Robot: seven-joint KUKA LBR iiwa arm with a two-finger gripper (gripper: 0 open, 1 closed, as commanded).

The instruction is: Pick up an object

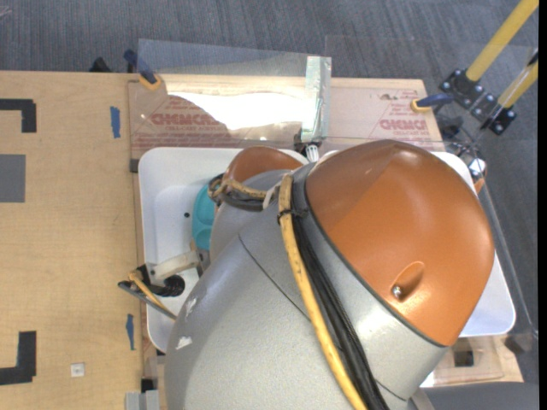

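Over the left white bin [158, 199] the arm [342, 297] hides most contents; a teal object [203, 219] peeks beside it. End effector state: cannot tell. Descend slowly, centred on the object, clear of bin walls.

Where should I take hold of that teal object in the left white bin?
Only a curved left edge of the teal object shows past the grey and orange arm. Probably come straight down on that rounded rim, from the open left side of the left white bin.
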